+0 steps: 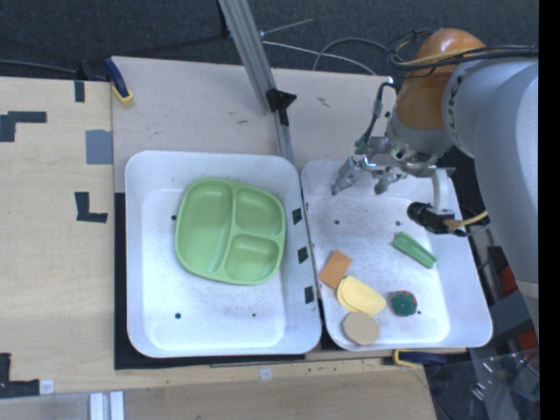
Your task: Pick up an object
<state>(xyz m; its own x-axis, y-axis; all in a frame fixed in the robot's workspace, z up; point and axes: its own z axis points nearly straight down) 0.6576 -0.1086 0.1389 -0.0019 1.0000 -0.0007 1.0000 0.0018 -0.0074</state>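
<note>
From the camera view above the tabletop (52, 234), the pick looks unstarted. The end effector (366, 175) sits at the far edge of the right bin (464, 313), and nothing is seen between its parts; whether it is released or clenched cannot be told, since it is small and cluttered with metal and cables.

Every candidate lies in the right bin. An orange piece (334, 269), a yellow piece (360, 296) and a tan disc (360, 328) cluster near the bin's near left corner, the yellow one touching or overlapping both neighbours. A small dark teal object (402, 303) rests just beside the yellow piece, and a green bar (413, 249) lies apart from them, toward the right side. All sit on the bin floor, well apart from the end effector. The left bin (149, 322) holds a green divided plate (231, 231).

By this judgement the whole task remains: choosing an object, descending, closing and lifting.

The arm (490, 94) is cut off at the right edge, and a slanted metal pole (249, 42) crosses the top of the view. What the teal object is cannot be made out, nor the black fitting (426, 214) near the wrist.
</note>
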